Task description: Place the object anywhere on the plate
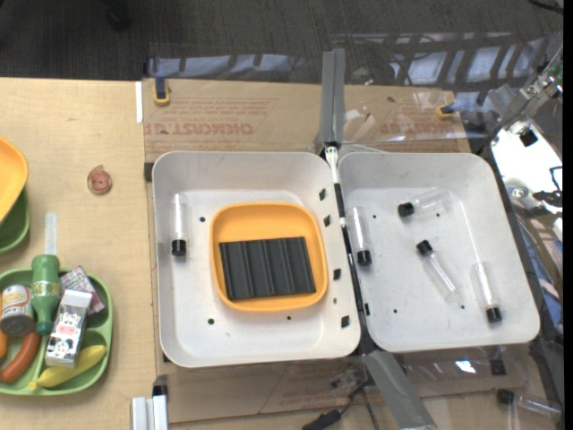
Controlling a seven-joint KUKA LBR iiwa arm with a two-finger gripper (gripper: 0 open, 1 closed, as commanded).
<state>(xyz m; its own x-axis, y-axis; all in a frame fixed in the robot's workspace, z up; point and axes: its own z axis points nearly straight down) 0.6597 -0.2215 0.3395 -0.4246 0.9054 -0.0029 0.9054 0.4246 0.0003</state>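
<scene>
An orange-yellow plate (267, 213) lies in the middle of the left white bin (179, 330). A dark grey ribbed rectangular object (267, 268) rests flat on the plate and covers most of its centre. Nothing touches or hangs over it. The right white bin (394, 330) holds several clear tubes with black caps.
One clear tube (178, 227) lies along the left bin's left wall. Others lie in the right bin: tube (360, 236), tube (421, 204), tube (435, 265). A green tray of toy food (54, 330) and a yellow bowl (9, 182) sit on the wooden table at left.
</scene>
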